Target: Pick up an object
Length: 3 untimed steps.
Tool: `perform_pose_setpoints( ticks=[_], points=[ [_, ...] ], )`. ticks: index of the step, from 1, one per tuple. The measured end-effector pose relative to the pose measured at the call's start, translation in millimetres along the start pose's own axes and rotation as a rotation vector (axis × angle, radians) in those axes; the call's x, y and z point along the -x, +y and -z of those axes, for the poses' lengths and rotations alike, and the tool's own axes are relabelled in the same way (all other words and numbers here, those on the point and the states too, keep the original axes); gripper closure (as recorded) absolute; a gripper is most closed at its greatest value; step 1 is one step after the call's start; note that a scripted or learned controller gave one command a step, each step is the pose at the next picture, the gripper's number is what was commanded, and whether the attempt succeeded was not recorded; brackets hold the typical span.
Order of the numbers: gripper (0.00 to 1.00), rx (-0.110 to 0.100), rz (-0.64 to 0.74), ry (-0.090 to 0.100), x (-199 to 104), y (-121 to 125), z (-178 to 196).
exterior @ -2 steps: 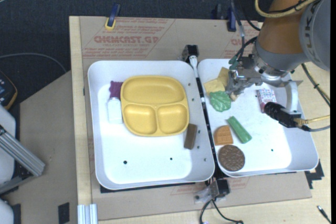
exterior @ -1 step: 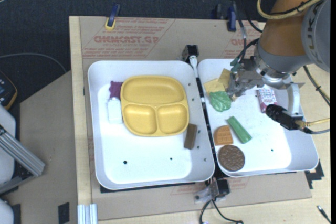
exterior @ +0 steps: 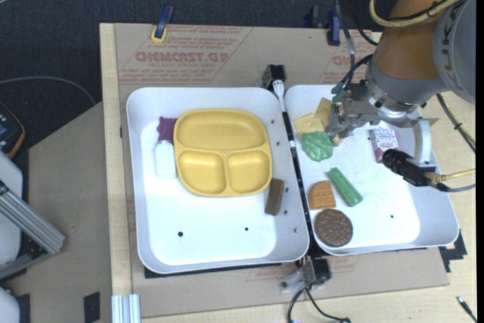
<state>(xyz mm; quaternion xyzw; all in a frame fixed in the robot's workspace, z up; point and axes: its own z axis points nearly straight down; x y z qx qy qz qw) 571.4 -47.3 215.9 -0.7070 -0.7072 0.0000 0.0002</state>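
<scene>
We see the gripper (exterior: 338,125) low over the back left corner of the right bin (exterior: 423,231), just above a crumpled green object (exterior: 317,145) and beside a pale yellow wedge (exterior: 310,122); we cannot tell how it is set, since the wrist hides it. The green object is the likeliest pick: it looks soft and light, so we judge it would squash and give under pressure, and a hold across its bunched middle should serve best. Nearby lie a green stick (exterior: 345,187), an orange square (exterior: 321,196), a brown disc (exterior: 333,228) and a small packet with pink print (exterior: 383,140) whose lettering is too small to read. The left bin (exterior: 212,238) carries a yellow divided tray (exterior: 223,151), a white bottle (exterior: 164,159), a purple item (exterior: 165,128) and a brown bar (exterior: 274,197). On the desk (exterior: 113,163), red print on the board reads roughly "CHEMCAST GP".
</scene>
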Motion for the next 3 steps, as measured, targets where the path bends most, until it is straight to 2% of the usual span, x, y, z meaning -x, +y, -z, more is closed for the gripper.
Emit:
perform_pose_setpoints(
  ticks=[1, 2, 3],
  points=[
    [1.00, 0.004, 0.002, 0.000, -15, 2, 13],
    [1.00, 0.000, -0.002, -0.001, 6, 4, 6],
    [1.00, -0.002, 0.001, 0.001, -13, -4, 7]
  ],
)
